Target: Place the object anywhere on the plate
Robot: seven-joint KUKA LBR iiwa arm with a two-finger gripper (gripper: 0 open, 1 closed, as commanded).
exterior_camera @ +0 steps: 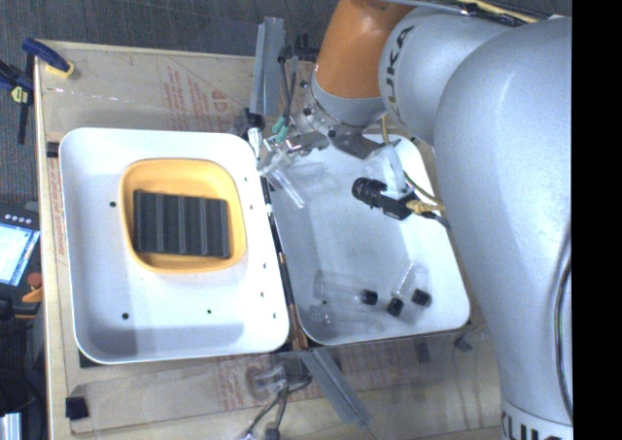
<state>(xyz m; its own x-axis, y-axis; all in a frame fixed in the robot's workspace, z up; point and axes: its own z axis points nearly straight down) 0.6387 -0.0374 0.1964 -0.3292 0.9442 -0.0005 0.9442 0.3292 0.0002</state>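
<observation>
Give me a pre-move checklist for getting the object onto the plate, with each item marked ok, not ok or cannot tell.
1. Plate located: ok. The yellow plate sits in the left bin, with a dark ridged insert at its centre.
2. Object located: cannot tell. Clear items with black caps lie at the right bin's near edge; which one is the object is unclear.
3. Gripper position: ok. The gripper is at the right bin's far left corner, by the divide between bins.
4. Object held: not ok. Nothing shows between its fingers.
5. Gripper over plate: not ok. It is beside the plate, not above it.
</observation>
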